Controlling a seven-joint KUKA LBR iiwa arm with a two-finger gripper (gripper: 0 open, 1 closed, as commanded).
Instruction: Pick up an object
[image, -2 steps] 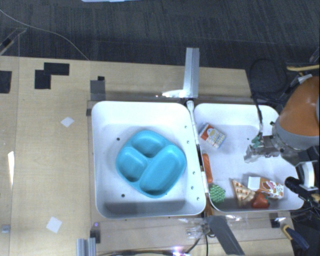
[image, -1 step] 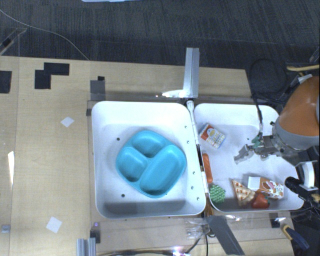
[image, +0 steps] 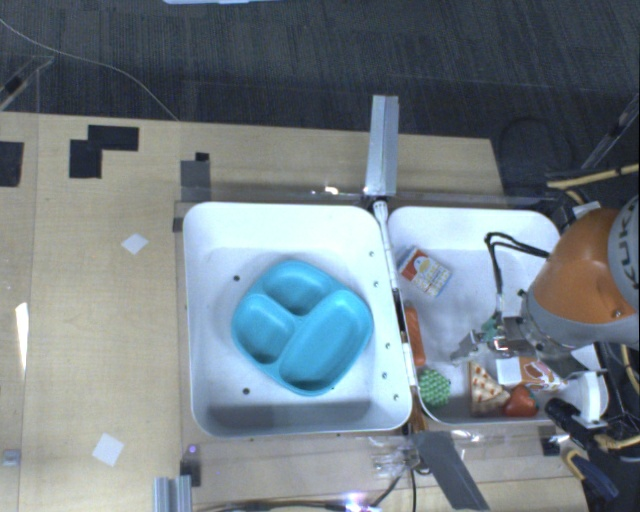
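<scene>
The gripper (image: 487, 343) hangs low in the right bin (image: 455, 235); whether it is spread or closed I cannot tell. Just below it lie a pizza-slice toy (image: 485, 388) and a red piece (image: 520, 401). A green ball (image: 433, 385) sits down-left, an orange stick (image: 413, 337) left, a small carton (image: 425, 271) up-left.

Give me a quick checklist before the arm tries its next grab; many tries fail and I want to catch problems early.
1. Gripper over the right bin: ok.
2. Items within reach there, such as the green ball and pizza slice: ok.
3. Anything held between the fingers: cannot tell.
4. Blue divided plate sits apart in the left bin: ok.
5. Small carton lies free of the arm: ok.
</scene>
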